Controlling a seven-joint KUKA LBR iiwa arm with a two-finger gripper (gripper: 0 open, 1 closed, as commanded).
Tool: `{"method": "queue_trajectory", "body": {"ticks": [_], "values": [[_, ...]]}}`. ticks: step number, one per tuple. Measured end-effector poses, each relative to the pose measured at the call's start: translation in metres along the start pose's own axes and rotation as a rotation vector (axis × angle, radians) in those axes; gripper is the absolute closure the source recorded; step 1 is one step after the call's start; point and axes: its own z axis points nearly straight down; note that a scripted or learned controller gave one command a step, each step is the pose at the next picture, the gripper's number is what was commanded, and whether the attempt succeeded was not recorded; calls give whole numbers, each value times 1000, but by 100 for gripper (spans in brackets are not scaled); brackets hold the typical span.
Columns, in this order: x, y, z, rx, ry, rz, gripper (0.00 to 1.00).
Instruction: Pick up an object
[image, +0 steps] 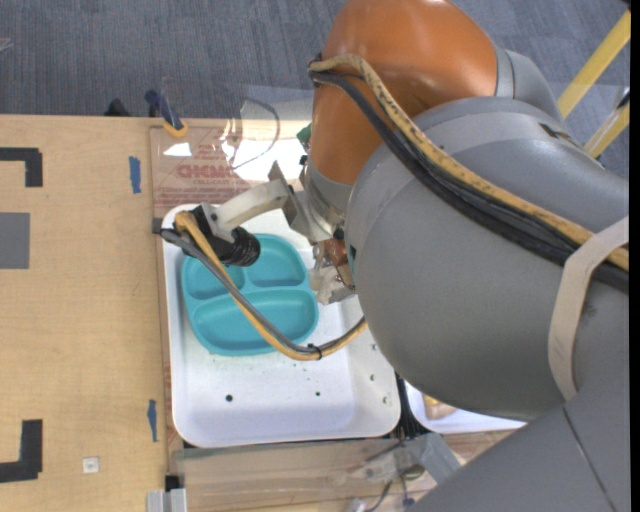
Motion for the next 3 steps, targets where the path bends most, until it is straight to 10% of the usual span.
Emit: {"method": "queue_trajectory", "body": {"ticks": [2,3], "values": [[-4,0,147,-3,-15,-83,100],[34,10,2,-1,3,2,100]]}}
